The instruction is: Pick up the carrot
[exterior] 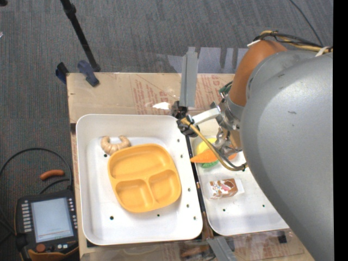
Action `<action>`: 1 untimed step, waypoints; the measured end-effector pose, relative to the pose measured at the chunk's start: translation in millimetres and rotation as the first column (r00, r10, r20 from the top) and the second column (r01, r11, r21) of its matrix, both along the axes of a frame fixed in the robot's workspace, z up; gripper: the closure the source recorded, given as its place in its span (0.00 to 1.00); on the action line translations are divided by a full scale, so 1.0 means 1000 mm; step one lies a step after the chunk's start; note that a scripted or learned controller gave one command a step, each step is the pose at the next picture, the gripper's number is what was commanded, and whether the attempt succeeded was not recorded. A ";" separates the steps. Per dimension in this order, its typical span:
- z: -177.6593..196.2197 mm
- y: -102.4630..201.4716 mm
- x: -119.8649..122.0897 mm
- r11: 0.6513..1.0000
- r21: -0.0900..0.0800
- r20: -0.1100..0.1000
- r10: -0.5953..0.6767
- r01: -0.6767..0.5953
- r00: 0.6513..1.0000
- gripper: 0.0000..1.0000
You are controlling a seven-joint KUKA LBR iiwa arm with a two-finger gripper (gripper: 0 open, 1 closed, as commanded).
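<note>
The grey arm (293, 145) is the largest thing here; it comes in from the right and covers most of the right bin (244, 222). Its orange band sits above the wrist, and the wrist points down into the upper part of that bin. Under everything is the counter (125, 91), a brown board that carries two shallow white bins side by side.

The left bin (92, 200) holds a yellow divided plate (144, 177) with three compartments, lying near the middle. Just above the plate's upper left corner lies a small beige curled toy (115, 142), maybe a pastry or a shrimp; I cannot tell which.

In the right bin, a small printed packet (225, 188) lies apart, lower than the wrist. The carrot (205, 156) is at the left side of this bin, near the wall between the bins, with something yellow-green touching it from above. It seems to rest in the bin, not lifted.

The claw (222, 141) is just beside the carrot, to its upper right, but cables and the wrist hide its tips, so I cannot tell its state.

My judgement: the approach is mostly done; the grasp and the lift are not yet shown as done.
</note>
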State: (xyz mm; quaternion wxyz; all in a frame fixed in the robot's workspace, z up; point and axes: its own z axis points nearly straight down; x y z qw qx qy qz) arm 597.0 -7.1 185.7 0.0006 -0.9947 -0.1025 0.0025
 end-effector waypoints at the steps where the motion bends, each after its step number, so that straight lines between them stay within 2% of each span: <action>1: 0.027 -0.006 -0.035 0.978 0.002 -0.002 0.206 -0.206 0.978 1.00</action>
